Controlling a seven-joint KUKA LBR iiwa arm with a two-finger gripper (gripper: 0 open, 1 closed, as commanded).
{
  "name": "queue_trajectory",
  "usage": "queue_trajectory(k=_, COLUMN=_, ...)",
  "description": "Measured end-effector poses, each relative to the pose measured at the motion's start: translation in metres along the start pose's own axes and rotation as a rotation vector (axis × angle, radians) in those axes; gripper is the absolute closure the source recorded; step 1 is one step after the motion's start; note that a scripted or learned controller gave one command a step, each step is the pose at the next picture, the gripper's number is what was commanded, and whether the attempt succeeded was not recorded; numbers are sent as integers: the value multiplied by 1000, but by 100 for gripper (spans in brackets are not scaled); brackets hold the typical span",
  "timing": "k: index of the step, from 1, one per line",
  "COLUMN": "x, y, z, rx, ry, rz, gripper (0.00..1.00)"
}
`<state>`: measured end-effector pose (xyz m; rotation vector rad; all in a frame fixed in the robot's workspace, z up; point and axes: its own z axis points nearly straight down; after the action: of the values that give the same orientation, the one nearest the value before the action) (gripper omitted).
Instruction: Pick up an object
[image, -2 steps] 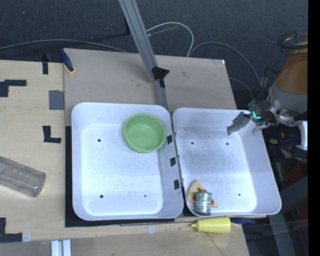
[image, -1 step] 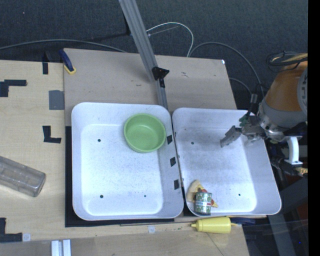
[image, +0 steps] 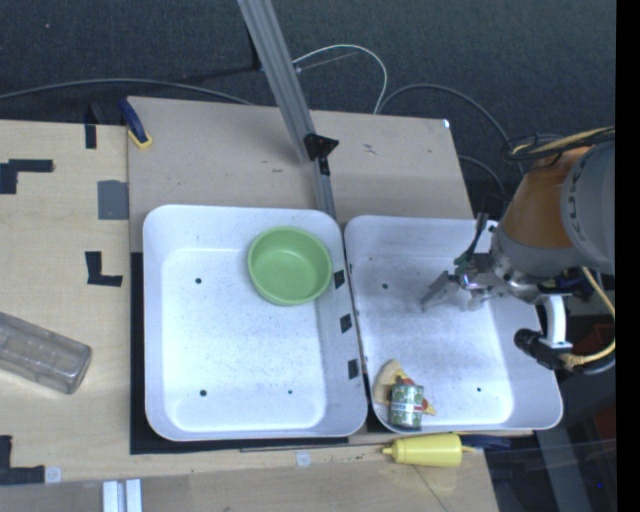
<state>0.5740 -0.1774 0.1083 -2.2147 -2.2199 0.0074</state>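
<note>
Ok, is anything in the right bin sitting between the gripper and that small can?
Nothing visible. The gripper hangs over bare white floor of the right bin; the small can lies at the near-left corner, and only empty floor separates them.

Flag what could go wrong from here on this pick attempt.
1. The gripper sits over bare floor of the right bin, apart from the small can; closing here would likely grab nothing.
2. The can lies against the bin's near-left corner beside a wrapper, so the walls may block a finger.
3. The green bowl sits in the left bin, across the divide, probably a long reach.
</note>
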Motion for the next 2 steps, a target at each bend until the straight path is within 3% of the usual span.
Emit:
queue_trajectory(k=1, x=1, y=1, z=19, rx=-8, ry=-3, rz=0, gripper=0)
queue_trajectory(k=2, x=1, y=1, z=9, rx=-7, ry=-1, rz=-1, gripper=100)
